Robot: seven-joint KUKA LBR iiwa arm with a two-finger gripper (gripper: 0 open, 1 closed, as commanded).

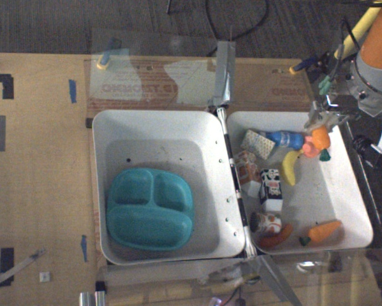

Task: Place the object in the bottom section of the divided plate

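Teal divided plate sits in the left bin; mirrored print marks the cardboard counter at 12 o'clock; claw state unclear.

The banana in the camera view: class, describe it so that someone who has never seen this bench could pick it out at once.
Look at the right-hand white bin, the one crowded with toys. Near its middle, just below the blue bottle, lies the banana. It is the only plain yellow, curved piece there; the black-and-white carton sits to its left.
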